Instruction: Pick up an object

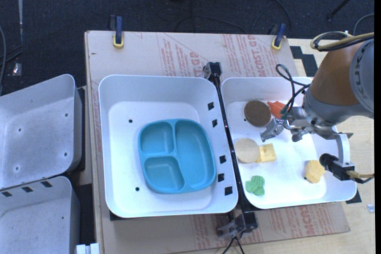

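two shallow white bins sit side by side on your bench (155, 50). the left bin (119, 98) holds a light blue, three-compartment plastic tray (177, 155). over the right bin (286, 199), your claw (284, 129) hangs with its fingers spread and nothing between them. beside it are a round brown disc (257, 113) and a small orange piece (276, 107); below lie a pale tan round (246, 150), a yellow wedge (268, 154), a green lump (256, 185) and a yellow chunk (314, 171).
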{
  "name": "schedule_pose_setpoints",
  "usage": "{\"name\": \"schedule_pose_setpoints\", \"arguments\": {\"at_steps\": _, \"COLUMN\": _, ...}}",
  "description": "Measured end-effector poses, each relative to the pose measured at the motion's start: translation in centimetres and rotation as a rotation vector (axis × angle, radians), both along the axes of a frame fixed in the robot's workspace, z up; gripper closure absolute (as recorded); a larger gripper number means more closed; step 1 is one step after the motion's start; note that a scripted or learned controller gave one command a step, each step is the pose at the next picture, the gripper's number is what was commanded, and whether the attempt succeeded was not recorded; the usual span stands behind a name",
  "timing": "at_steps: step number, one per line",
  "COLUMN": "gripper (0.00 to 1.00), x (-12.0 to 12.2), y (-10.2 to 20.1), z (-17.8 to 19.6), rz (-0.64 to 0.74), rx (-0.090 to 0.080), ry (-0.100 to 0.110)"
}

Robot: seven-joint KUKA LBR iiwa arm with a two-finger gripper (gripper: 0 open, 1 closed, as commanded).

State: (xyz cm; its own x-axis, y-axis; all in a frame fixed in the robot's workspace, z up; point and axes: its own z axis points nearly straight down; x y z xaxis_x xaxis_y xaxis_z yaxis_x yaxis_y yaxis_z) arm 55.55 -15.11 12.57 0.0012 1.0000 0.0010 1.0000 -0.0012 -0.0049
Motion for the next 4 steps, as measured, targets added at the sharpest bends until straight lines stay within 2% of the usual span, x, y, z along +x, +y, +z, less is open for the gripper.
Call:
{"name": "schedule_pose_setpoints", "arguments": {"at_steps": 1, "gripper": 0.00, "x": -0.1, "y": 0.1, "z": -3.6, "rz": 0.000, "rx": 0.000, "ry": -0.002}}
{"name": "schedule_pose_setpoints", "arguments": {"at_steps": 2, "gripper": 1.00, "x": 0.0, "y": 0.1, "z": -2.4, "rz": 0.000, "rx": -0.001, "ry": -0.004}}
{"name": "schedule_pose_setpoints", "arguments": {"at_steps": 4, "gripper": 1.00, "x": 1.3, "y": -0.6, "z": 8.8, "rz": 0.004, "rx": -0.003, "ry": -0.011}}
